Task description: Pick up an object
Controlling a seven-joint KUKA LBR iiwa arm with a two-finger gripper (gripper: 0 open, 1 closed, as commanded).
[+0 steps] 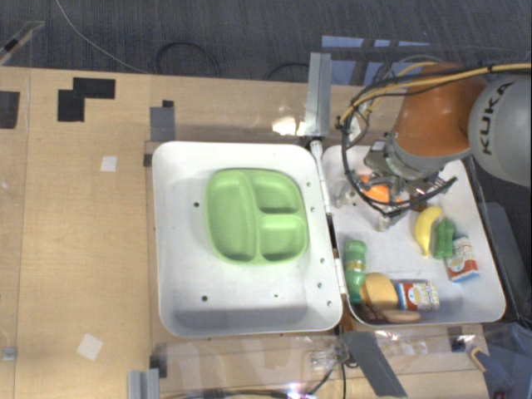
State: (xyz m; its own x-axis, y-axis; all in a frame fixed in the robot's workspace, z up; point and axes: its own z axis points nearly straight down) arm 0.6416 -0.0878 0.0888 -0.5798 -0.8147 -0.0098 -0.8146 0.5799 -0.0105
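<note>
Objects for picking are all piled in the right bin (490, 306), so that's where my arm is parked right now. Going left to right across the frame: the left bin (179, 298) holds a green divided plate (253, 214), sitting roughly in the middle of it, a bit toward the upper side.

Then the right bin. Along its left wall there's a green bottle (356, 260), and just below it a yellow-orange rounded thing (378, 289) with something brown (391, 312) at the bin's bottom edge. Right next to those lies a small can with a red and white label (416, 294) on its side. Further right there's a banana (427, 228), a green item (443, 238) touching it, and a small red and white carton (461, 260) near the right wall.

My arm (432, 119) comes in from the upper right of the frame, orange band pointing down into the upper part of that bin. My gripper (391, 202) sits low over an orange object (378, 193), just left of the banana. Cables and wrist block the view, so honestly can't tell whether my fingers are spread or closed, or whether I've got anything.
</note>
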